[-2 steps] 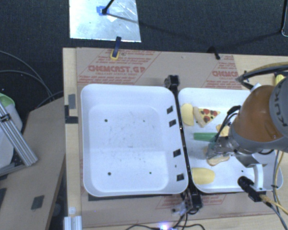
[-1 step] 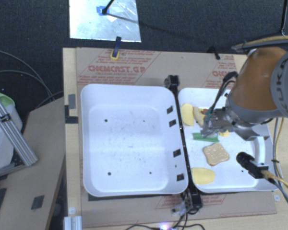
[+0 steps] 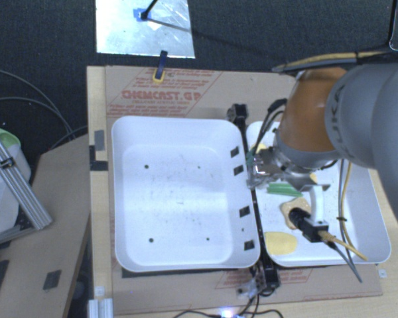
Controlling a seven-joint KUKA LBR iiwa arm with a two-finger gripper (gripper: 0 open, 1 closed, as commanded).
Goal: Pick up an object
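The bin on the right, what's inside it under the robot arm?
In the right bin lie a yellow piece, a green piece and another yellowish piece. The arm covers the rest.

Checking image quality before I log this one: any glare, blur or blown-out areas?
Camera view: the foil-like sheet at the top catches glare; the left bin reads bright but its specks stay visible; the arm is large, close and soft-edged, covering much of the right bin; the yellow piece is slightly blurred.
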